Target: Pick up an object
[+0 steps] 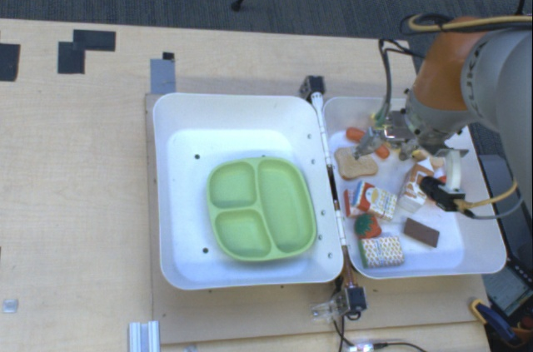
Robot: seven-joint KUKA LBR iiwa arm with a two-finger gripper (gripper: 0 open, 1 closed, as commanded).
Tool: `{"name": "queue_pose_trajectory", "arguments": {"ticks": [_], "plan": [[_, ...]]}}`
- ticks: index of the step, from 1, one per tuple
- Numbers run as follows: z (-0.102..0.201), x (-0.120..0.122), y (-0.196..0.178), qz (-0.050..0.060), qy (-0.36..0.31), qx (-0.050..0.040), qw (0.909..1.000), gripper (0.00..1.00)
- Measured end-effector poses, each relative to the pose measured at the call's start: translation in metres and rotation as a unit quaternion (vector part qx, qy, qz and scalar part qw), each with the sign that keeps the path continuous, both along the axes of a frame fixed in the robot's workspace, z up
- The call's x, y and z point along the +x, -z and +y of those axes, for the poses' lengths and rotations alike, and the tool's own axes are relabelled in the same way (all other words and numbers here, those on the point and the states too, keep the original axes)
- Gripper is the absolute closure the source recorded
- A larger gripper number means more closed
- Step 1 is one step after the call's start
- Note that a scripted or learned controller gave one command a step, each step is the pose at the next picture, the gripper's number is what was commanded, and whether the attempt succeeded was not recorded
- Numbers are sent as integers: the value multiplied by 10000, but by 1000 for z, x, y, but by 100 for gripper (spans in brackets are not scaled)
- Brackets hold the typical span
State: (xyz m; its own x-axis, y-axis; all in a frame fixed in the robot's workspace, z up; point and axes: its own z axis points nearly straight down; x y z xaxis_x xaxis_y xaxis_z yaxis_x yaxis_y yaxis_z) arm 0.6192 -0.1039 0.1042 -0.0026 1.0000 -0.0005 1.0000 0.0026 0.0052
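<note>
since the arm reaches into the right bin (479, 255), its gripper (376, 136) hangs at that bin's far left part, just over a small orange piece (381, 150); the tan toast-shaped piece (358, 165) lies just nearer the camera. whether the jaws are parted or clenched i cannot tell.

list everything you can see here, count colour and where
bins: 2, white, side by side on the bench
plate: 1, green, three compartments, in the left bin
toast-shaped piece: 1, tan, right bin, near the gripper
orange pieces: 2, right bin, far end
small cartons: 2, printed white and orange, right bin middle
patterned box: 1, green and white, right bin near corner
brown block: 1, right bin
arm: 1, grey with orange band
gripper: 1, over the right bin
</note>
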Motion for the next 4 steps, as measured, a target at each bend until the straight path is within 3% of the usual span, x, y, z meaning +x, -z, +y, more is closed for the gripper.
{"name": "queue_pose_trajectory", "arguments": {"ticks": [1,2,3,4], "plan": [[1,1,-11,-10,-6,3,10000,100],[1,1,-10,-8,-7,4,10000,0],[1,-42,15,-44,1,-4,10000,0],[2,-41,4,-62,-7,-3,10000,100]]}}
